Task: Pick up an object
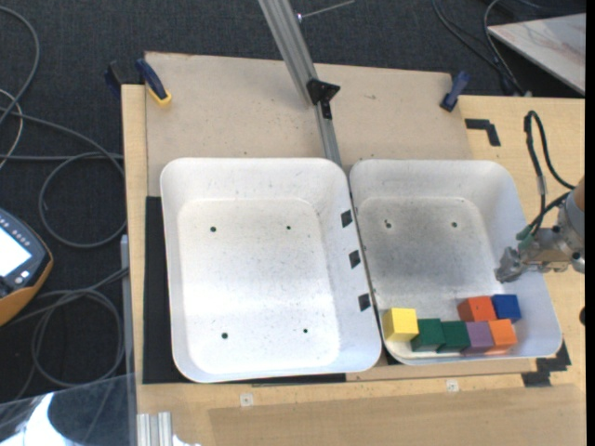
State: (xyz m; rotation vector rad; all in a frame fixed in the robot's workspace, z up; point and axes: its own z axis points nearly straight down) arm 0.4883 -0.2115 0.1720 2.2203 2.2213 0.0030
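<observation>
Beneath me the bench carries two shallow white bins side by side, the left bin and the right bin, whose edges touch in the middle. Along the near wall of the right bin the blocks huddle together: a yellow block at the left end, two green blocks beside it, then a purple block, an orange block, a red block and a blue block. My gripper sits over the right bin's right wall, just above the blue block and apart from it, carrying nothing, and I cannot tell how it is set.
</observation>
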